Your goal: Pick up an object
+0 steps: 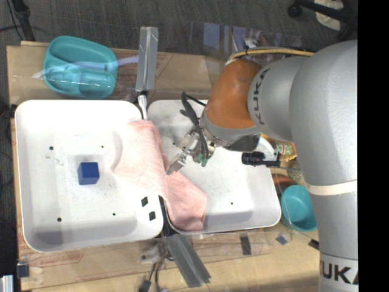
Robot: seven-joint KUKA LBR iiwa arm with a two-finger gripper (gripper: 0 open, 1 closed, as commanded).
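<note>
A small blue cube [89, 172] lies on the floor of the left bin [36, 139]. A pink cloth [159, 172] is draped over the wall between the two bins, with most of it in the right bin [243, 205]. My gripper [189, 160] hangs low over the right bin's left half, just right of the cloth's edge. Its fingers stand apart, with only white bin floor between them. The grey arm and its orange band [234, 96] hide the back right part of that bin.
A teal plastic container [79, 66] sits on the bench behind the left bin. A teal bowl [299, 207] stands right of the right bin, beside the arm. A grey bar [146, 59] runs back from between the bins.
</note>
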